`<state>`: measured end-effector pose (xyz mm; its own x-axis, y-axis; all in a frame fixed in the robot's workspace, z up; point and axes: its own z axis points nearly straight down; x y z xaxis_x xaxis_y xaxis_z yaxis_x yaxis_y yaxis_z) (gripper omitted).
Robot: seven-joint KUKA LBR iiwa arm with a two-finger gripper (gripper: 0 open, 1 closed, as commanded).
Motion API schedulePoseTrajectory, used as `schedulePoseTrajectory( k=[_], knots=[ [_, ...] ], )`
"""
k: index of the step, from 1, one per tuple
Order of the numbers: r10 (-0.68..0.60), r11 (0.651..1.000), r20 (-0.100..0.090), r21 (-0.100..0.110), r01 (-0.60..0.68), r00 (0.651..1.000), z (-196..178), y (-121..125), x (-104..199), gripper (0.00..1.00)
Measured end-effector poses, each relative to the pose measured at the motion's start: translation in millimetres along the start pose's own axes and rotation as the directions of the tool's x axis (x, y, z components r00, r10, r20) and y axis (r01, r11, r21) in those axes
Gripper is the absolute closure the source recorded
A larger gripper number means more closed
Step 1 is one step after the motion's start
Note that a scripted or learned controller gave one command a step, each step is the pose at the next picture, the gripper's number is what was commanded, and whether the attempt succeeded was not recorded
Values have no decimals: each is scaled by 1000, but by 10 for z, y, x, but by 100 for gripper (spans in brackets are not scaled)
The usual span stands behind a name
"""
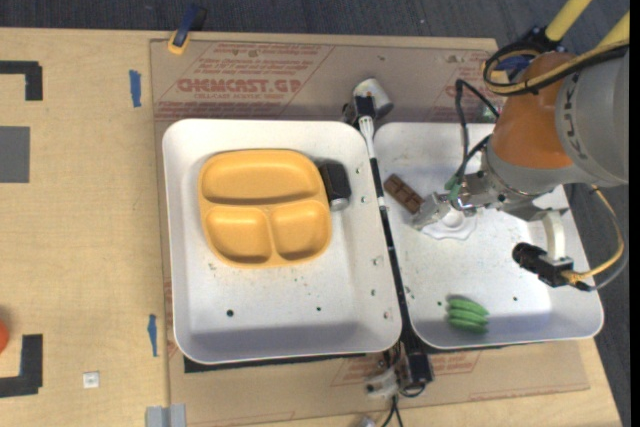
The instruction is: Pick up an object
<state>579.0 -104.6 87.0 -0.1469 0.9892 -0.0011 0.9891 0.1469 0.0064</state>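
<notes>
Wooden bench [80, 215] carries a brown cardboard sheet [300, 75] with red print. Two shallow white bins sit side by side on the sheet: left bin [190, 315], right bin [560, 320], rims touching. Blue tape strips [135, 87] and black tape marks [25, 80] stuck on the bench left of them.

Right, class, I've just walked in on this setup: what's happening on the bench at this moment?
A grey robot arm with an orange band reaches from the right over the right bin. Its gripper sits low by a small white object, with a brown block just to the left of it. A green ridged object lies near that bin's front edge. The left bin holds a yellow divided tray and a dark object.
</notes>
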Motion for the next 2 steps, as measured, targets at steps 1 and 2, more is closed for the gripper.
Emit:
schedulePoseTrajectory(
  k=[1, 2],
  knots=[
    [2, 1000, 4, -8, -2, 1000, -127, 21, -21, 100],
    [2, 1000, 4, -7, -2, 1000, -123, 18, -19, 0]
  ],
)
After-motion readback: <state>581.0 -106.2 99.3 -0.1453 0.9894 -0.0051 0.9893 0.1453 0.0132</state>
